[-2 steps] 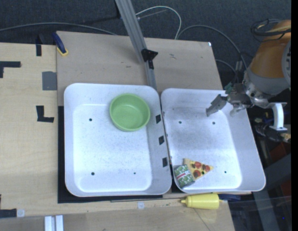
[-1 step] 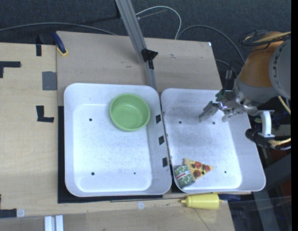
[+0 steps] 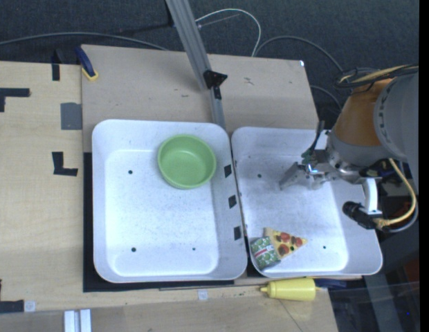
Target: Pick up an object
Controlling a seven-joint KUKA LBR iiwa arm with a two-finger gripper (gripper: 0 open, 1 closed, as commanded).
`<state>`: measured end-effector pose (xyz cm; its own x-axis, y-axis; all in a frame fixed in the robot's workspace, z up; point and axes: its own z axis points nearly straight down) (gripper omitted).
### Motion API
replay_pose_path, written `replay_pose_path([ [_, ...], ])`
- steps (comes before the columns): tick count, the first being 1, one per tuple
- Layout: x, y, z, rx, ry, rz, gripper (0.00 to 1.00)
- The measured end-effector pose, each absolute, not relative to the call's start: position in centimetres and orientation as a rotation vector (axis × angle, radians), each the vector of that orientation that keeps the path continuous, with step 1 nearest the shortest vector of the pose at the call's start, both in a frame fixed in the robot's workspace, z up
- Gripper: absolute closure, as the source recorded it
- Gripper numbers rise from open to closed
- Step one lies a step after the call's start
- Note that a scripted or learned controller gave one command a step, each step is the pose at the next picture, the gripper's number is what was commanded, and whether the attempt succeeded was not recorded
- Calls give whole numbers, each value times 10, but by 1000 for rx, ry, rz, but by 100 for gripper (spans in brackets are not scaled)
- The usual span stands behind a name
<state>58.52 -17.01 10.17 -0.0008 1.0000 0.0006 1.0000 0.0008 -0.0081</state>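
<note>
Camera view from above: my gripper (image 3: 292, 178) hangs over the right bin (image 3: 339, 254) near its middle; I cannot tell its state. A pizza slice (image 3: 286, 242) and a green packet (image 3: 264, 252) lie at seven o'clock from it. The left bin (image 3: 117, 254) holds a green bowl (image 3: 187, 161).

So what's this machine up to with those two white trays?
A grey robot arm with an orange band reaches in from the right, its gripper hanging over the right bin. It is meant to pick something up, but nothing is between its fingers. A toy pizza slice and a small green packet lie at that bin's near edge. A green bowl sits in the left bin, and a yellow bottle lies on the bench outside.
</note>
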Motion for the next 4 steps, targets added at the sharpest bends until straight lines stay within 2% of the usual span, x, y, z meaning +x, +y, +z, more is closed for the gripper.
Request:
replay_pose_path([
  [1, 587, -169, 115, -2217, -2223, 3, 100],
  [4, 594, -160, 255, -2222, -2226, -3, 100],
])
